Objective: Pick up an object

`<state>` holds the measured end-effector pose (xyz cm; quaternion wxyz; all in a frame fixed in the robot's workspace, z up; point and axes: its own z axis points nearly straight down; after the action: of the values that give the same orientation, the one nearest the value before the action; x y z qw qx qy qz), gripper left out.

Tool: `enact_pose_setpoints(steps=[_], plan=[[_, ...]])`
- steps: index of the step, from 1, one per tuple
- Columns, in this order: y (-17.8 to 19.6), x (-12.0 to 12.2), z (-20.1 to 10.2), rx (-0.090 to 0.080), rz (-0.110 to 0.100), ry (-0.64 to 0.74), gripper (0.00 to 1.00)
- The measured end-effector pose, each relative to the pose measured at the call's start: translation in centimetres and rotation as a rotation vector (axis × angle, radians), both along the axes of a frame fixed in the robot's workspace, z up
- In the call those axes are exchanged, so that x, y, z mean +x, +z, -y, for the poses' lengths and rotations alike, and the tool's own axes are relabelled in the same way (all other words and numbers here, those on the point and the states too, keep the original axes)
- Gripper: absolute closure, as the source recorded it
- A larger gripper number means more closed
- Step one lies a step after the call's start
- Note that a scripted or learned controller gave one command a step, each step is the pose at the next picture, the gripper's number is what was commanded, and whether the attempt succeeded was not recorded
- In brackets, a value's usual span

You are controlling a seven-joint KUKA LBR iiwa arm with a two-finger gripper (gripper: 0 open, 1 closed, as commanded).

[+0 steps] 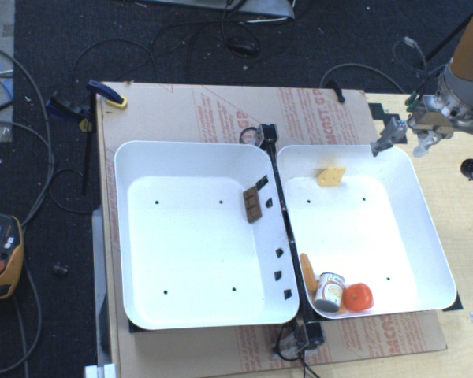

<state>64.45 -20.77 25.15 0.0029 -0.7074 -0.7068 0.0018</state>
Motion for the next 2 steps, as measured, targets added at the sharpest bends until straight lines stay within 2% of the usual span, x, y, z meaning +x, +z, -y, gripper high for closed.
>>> enact_pose_setpoints(steps=[1, 2], plan=[[0.4, 0.1, 0.0, -0.001, 0.007, 0.001, 0.0], [-5.9, 0.0, 0.1, 0.0, 0.001, 0.001, 0.0]])
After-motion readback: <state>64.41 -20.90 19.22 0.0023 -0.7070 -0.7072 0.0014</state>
